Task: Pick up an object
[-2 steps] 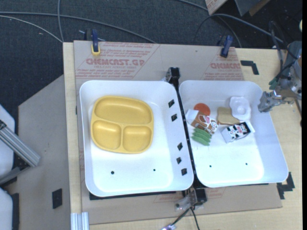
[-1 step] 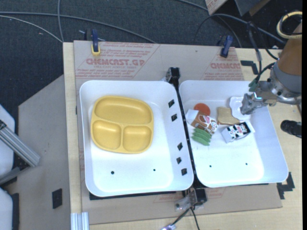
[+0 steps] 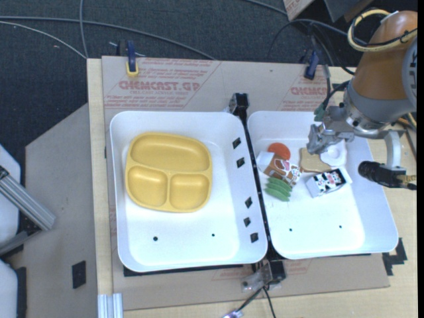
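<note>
My gripper (image 3: 319,143) hangs low over the back of the right bin (image 3: 344,234), reaching in from the right. Just below it lies a tan bread-like slice (image 3: 309,162), with a small white piece (image 3: 334,155) beside the gripper's right. A black-and-white patterned box (image 3: 328,181) lies in front of the slice. To the left sit a red-orange round item (image 3: 281,150), a brown and white carton (image 3: 283,170) and a green ridged piece (image 3: 279,189). I see nothing lifted off the bin floor.
The left bin (image 3: 132,237) holds a yellow three-part plate (image 3: 169,171). A black divider (image 3: 248,171) with clips runs between the bins. The bench's cardboard top (image 3: 165,81) has clamps at the back edge.
</note>
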